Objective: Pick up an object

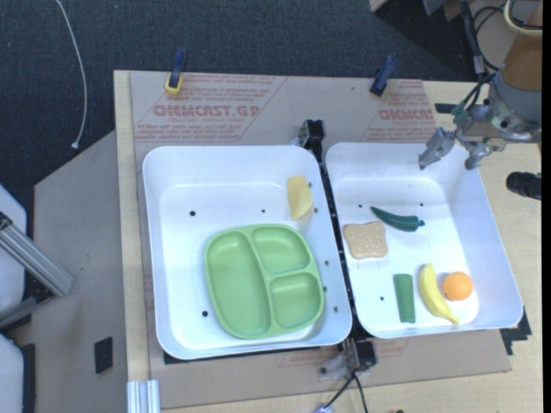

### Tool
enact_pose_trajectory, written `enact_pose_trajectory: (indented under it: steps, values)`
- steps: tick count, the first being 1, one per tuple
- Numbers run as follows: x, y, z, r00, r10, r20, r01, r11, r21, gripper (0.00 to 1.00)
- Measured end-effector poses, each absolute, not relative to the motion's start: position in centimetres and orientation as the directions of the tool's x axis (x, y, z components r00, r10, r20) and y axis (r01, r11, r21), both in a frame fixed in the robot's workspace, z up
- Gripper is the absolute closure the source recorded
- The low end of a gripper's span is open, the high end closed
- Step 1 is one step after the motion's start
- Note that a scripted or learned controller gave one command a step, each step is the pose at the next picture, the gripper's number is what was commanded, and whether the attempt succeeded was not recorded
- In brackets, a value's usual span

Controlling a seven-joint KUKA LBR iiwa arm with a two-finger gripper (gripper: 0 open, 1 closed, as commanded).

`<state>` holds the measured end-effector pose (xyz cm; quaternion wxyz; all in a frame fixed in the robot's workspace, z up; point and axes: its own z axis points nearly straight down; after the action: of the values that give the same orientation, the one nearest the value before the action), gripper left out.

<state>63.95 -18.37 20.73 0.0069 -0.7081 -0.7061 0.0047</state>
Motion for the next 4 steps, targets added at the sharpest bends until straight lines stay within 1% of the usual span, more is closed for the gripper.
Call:
enact_pose_trajectory:
  steps: [1, 2, 3, 4]
  values:
    - [64.2, -18.3, 21.7, 0.0, 1.0, 0.0, 1.0, 0.0, -0.001, 0.0]
    - [63.4, -18.2, 17.2, 0.0, 1.0, 0.001, 1.0, 0.0, -0.003, 0.0]
    - [63.9, -18.0, 11.1, -0.002, 1.0, 0.001, 1.0, 0.002, -0.005, 0.0]
    - [63.9, -18.0, 8.3, -0.002, 1.0, 0.001, 1.0, 0.002, -0.005, 0.0]
